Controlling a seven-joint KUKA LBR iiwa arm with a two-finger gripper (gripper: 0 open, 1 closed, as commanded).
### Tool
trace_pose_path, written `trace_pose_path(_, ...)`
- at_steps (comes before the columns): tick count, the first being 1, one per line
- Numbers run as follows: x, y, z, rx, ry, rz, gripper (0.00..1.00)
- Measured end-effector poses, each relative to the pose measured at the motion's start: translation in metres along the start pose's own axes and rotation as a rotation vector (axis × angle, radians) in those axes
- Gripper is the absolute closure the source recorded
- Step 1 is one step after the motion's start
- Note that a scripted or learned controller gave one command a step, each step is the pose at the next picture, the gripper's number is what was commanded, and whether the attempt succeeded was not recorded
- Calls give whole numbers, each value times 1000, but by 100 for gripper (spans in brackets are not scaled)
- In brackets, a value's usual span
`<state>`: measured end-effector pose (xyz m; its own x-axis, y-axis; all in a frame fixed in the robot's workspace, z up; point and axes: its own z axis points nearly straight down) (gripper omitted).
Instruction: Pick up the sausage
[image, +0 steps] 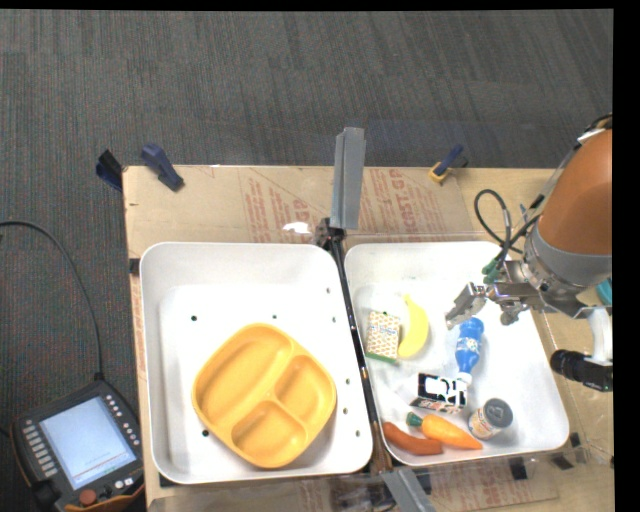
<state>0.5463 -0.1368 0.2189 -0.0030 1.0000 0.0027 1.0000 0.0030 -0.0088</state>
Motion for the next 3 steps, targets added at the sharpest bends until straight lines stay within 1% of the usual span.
trace_pose_path(1,-37,53,58,-4,-1,-275,0)
trace_pose_path(2,-26,100,133,-7,-3,-520,0)
trace_pose_path(3,-26,100,126,-7,-1,-517,100)
